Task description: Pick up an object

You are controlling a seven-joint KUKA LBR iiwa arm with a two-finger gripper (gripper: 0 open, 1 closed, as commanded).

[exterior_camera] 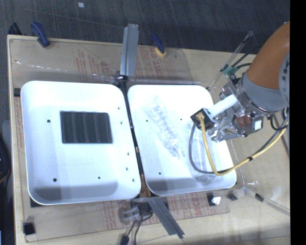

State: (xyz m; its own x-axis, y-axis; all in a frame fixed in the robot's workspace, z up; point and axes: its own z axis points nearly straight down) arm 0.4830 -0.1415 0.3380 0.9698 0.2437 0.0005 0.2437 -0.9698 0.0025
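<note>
Gripper [218, 135] hovers over the right-hand side of the right bin [143, 137], hanging off the grey arm [268, 93] with its orange band [273, 47] up at the top right of the view. Whether it is open, closed or holding anything I cannot tell (the wrist hardware and cables crowd that spot). A yellow cable [210, 154] loops down from the wrist, just below and to the left of the tool, crossing the bin's right portion. Well to the gripper's left, towards the middle of the same bin, lies a clear, crinkled plastic object [166, 126], stretched out diagonally and hard to make out against the white. Far off to the left, in the left bin [35, 137], sits a dark ribbed rectangular object [85, 127], flat on the floor, well apart from the tool.
</note>
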